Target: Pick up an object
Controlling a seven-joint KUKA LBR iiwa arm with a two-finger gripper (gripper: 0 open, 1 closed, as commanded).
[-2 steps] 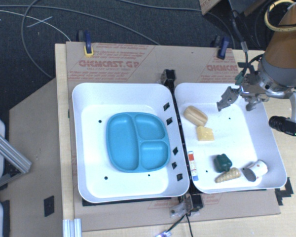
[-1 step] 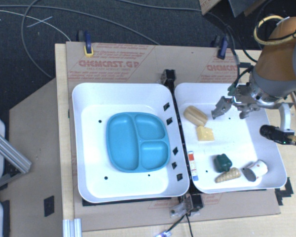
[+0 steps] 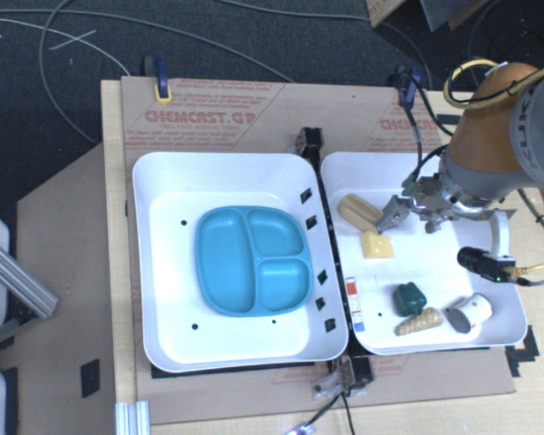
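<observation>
Gripper point(image 3: 394, 217) – fingers seemingly spread, holding nothing – beside tan rounded block point(image 3: 358, 211), pale wedge point(image 3: 376, 244).

Even, bright overhead light washes my two white bins point(image 3: 154, 243) nearly featureless, shadows stay soft and short, and the whole picture looks slightly soft and grainy.

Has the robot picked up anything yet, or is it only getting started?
Nothing looks picked up yet. The tool hangs low in the right bin, next to the tan block and the small yellow piece, which both lie on the bin floor. The green block, the cone shell and the white and grey piece lie untouched near the front. Grabbing and lifting are left.
</observation>
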